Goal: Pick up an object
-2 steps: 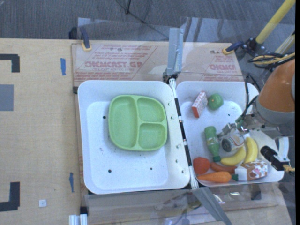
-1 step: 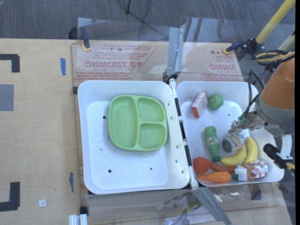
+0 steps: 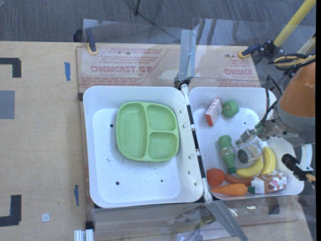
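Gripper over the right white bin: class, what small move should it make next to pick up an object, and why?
Probably a short descent straight down. The gripper sits low over the right white bin, just above the round silver can, with the yellow banana and green plastic bottle close on either side. Nothing shows between its fingers, so lowering onto the can seems the shortest route.

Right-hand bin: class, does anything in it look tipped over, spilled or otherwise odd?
Nothing is spilled or broken. The green bottle and small can lie on their sides, and the toy food is crowded into the right bin near corner, banana over carrot.
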You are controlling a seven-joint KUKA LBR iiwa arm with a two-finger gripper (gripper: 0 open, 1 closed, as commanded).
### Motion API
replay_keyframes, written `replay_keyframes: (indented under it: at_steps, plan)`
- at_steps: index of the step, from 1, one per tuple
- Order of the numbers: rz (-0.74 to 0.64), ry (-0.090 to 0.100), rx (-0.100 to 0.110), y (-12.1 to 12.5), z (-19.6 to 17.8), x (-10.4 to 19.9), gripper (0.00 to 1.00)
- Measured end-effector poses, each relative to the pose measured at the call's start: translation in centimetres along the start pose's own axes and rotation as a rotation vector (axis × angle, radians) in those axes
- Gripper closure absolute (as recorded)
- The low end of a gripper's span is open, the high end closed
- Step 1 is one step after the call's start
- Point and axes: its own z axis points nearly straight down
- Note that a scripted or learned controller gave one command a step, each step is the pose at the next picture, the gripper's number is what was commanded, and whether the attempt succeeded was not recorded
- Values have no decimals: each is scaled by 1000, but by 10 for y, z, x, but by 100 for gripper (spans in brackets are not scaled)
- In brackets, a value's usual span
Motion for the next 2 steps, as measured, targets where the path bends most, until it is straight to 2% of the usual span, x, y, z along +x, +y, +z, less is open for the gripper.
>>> replay_keyframes:
  at_steps: [1, 2]
  plan:
    - [76, 9, 14, -17, -48, -31, 0]
    - [-39, 9, 12, -26, -109, -34, 0]
